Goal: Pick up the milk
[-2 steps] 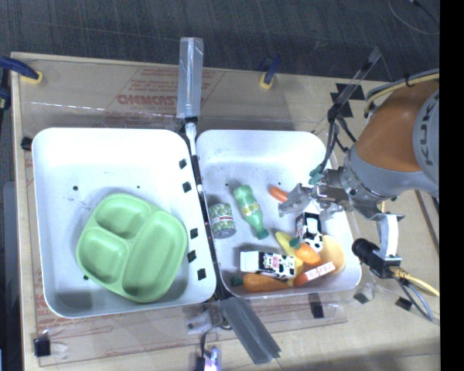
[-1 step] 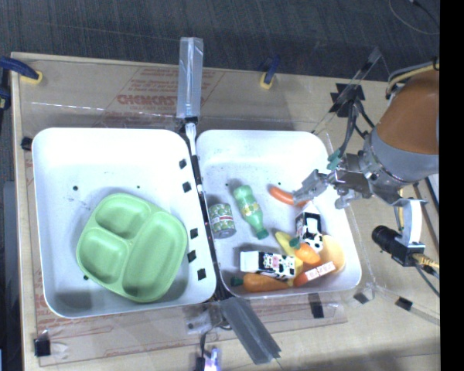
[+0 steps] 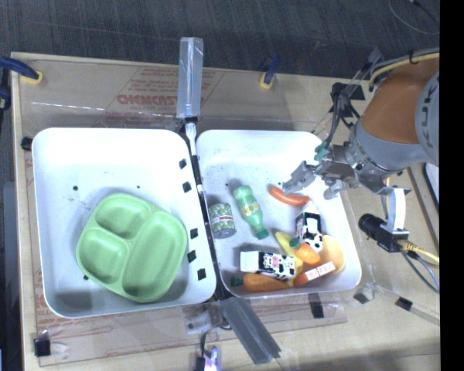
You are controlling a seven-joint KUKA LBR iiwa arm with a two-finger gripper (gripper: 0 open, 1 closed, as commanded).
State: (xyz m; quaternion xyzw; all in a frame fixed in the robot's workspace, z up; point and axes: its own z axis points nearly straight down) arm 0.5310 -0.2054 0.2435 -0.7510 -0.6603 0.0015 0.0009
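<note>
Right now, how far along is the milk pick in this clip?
Nothing looks done: the milk carton, with its cow pattern, lies flat near the front of the right bin among the other toy foods. In hand: the gripper hovers above the hot dog, away from the carton. Left: moving over the carton, grasping and lifting.

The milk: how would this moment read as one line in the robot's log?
gripper: above right bin's upper right, near hot dog | milk: lying at bin's front, not held | left bin: green tray
</note>
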